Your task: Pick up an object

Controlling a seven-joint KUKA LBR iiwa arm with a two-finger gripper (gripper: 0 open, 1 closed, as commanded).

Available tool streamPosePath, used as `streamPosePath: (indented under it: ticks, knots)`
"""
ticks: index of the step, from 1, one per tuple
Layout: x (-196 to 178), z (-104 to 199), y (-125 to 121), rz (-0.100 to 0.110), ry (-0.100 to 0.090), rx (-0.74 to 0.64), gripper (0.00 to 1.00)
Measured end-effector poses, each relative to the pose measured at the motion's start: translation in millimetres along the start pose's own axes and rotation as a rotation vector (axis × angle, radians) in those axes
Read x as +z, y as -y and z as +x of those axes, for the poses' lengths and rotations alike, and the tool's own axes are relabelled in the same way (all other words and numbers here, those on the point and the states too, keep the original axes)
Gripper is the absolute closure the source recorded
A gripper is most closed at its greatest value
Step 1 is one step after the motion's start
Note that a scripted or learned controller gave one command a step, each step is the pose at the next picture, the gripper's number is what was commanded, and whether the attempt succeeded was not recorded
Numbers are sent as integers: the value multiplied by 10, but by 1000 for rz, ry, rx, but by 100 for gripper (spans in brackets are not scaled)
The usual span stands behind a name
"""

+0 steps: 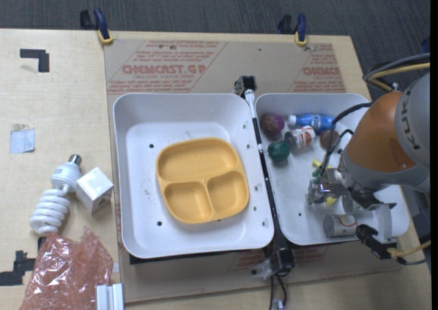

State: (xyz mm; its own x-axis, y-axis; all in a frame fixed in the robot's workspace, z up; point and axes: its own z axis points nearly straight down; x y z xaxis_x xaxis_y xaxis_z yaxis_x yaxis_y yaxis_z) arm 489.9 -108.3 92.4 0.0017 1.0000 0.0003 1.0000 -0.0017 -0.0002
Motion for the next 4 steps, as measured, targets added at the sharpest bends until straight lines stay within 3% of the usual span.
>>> streamPosePath:
  ticks: [1, 2, 3, 4]
  knots:
    - [-99, -7, -13, -3, 1, 1, 100]
    - [-999, 602, 117, -1, 1, -3, 100]
    - [-999, 601, 117, -1, 1, -3, 0]
    - [-225, 32, 124, 0, 1, 0, 0]
